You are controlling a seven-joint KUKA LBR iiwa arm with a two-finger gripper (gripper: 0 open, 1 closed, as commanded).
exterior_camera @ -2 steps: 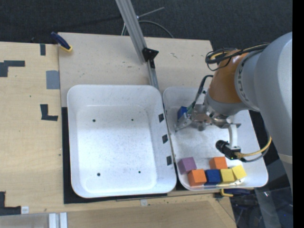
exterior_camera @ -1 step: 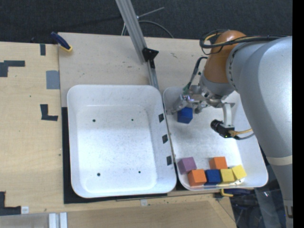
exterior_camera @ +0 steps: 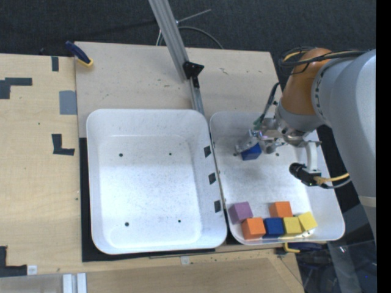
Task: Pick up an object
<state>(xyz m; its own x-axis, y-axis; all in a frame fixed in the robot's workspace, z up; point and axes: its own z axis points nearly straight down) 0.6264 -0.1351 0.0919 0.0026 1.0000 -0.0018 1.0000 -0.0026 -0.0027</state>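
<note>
Front row: orange cube (exterior_camera: 253, 227); blue cube (exterior_camera: 274, 226); 2 yellow cubes (exterior_camera: 292, 225) | pincer (exterior_camera: 251, 149) grips blue block (exterior_camera: 250, 154)

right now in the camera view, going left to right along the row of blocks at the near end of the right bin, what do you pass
purple block → orange block → blue block → yellow block → second yellow block

A pale wooden tabletop (exterior_camera: 36, 163) with grey tape marks (exterior_camera: 67, 102) spreads left of the end effector (exterior_camera: 255, 144); dark carpet floor (exterior_camera: 256, 11) lies beyond, behind a slanting metal rail (exterior_camera: 168, 26).
</note>
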